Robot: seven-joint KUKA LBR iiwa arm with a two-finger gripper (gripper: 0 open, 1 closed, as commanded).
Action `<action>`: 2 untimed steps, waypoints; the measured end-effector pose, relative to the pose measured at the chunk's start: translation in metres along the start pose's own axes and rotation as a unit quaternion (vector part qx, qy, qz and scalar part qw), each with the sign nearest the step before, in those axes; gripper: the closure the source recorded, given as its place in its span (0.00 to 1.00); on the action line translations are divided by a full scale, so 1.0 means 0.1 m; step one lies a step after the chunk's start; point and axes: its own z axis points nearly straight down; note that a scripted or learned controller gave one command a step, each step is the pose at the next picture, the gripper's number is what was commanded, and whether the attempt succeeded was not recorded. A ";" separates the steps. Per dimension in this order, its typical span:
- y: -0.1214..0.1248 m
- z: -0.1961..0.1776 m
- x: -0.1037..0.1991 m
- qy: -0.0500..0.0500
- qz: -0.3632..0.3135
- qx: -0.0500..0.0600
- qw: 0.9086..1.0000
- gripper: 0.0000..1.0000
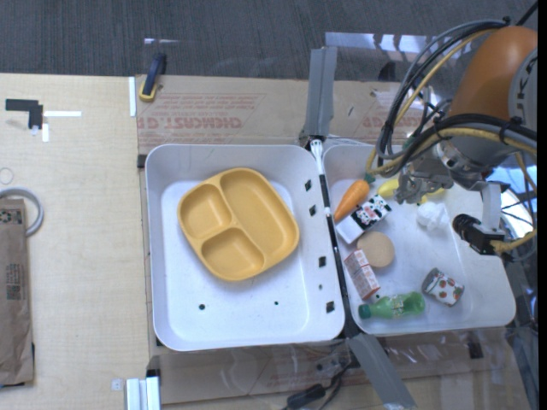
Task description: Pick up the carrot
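We see the carrot (351, 200) lying at a slant near the upper left corner of the right bin (487, 314), close against the divider between the two bins. It is a smooth orange cone with a small green tuft at its upper end, and its narrow tip points down toward the left wall. Just right of it lies a small black-and-white patterned carton (371, 213), and below that a flat tan disc (376, 250) with a matte surface. A slim red and white box (362, 275) lies along the divider, a glossy green bottle (395, 306) rests on its side near the front wall, and a small grey and red printed carton (443, 288) sits to its right. A crumpled white lump (432, 218) lies further right.

The gripper (416, 186) hangs above the upper part of the right bin, right of the carrot and apart from it, under a tangle of black and yellow cables. We cannot tell how it is set.

In the left bin (162, 254) sits a yellow plastic plate (238, 223) with rounded corners and three shallow compartments.
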 end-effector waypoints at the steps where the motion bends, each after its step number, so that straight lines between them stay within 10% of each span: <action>1: 0.00 0.00 0.00 0.000 0.000 0.000 1.000 0.00; 2: 0.00 -0.08 -0.02 -0.001 0.001 0.001 1.000 1.00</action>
